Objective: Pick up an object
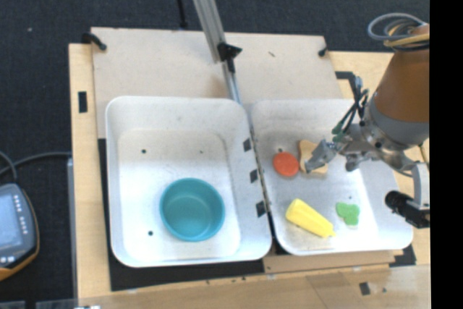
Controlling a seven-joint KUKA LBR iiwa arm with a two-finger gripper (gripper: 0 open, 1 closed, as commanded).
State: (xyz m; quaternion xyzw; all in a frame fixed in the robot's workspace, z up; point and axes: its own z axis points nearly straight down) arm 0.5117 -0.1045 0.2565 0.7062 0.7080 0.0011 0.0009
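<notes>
- The tan block point(312, 155) at centre right is partly covered by the gripper point(319, 158), so its shape cannot be made out.
- The arm point(405, 94) is cut off at the right.
- A device point(14, 228) is cropped at the lower left edge.

Both white bins point(130, 119) look like smooth, faintly glossy moulded plastic, lightly speckled with scuffs. The teal bowl point(192, 208) has a smooth plastic sheen. The yellow wedge point(309, 218) and green piece point(348, 213) appear matt. The bench point(166, 61) is pale, matt wood board. The slanted rail point(202, 0) is brushed metal.
</notes>
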